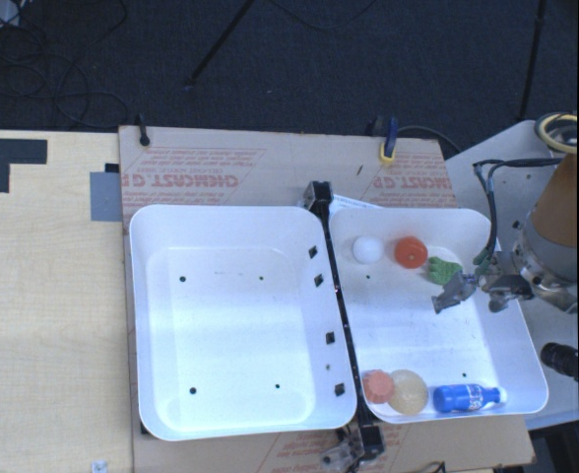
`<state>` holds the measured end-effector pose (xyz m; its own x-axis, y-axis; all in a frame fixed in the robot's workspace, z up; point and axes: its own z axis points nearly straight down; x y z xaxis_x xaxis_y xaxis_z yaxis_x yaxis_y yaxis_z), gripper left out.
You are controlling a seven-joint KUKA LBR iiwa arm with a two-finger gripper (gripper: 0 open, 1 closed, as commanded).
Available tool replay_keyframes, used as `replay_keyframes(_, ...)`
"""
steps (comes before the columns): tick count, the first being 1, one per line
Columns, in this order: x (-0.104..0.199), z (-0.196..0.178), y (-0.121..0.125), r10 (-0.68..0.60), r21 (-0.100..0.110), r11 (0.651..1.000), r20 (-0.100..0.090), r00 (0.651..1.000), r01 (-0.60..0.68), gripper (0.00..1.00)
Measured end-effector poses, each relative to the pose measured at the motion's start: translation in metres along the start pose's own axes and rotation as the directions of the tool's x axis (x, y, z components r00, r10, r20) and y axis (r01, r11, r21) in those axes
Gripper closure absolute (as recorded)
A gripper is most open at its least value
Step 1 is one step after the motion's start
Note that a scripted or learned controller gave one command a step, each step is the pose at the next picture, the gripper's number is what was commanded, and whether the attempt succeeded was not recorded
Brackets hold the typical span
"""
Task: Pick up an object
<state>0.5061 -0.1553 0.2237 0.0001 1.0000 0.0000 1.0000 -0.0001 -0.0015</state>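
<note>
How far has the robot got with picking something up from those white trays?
Nothing looks picked up yet. The gripper hangs low over the right bin, beside a green object at the far side. The white ball, orange ball, blue bottle and two pale round things all lie in the bin. Left to do: close on one thing and lift it.

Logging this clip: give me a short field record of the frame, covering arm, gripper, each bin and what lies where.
arm: reaches in from the view's right, over the right bin
gripper: low over the right bin's far right part, beside the green object; hold not discernible
right bin, far end: white ball, orange-red ball, green object
right bin, near end: pink object, pale yellowish ball, blue bottle lying on its side
left bin: white, small dark marks on its floor
</note>
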Motion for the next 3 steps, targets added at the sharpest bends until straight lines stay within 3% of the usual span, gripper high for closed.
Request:
replay_keyframes(1,-0.062,-0.035,-0.005,0.004,-0.002,1.0,0.003,1.0,-0.004,0.0)
replay_keyframes(2,-0.057,0.042,0.032,-0.003,0.004,1.0,-0.002,1.0,0.003,0.0)
replay_keyframes(3,-0.058,-0.013,0.065,-0.002,-0.006,1.0,0.002,1.0,0.002,0.0)
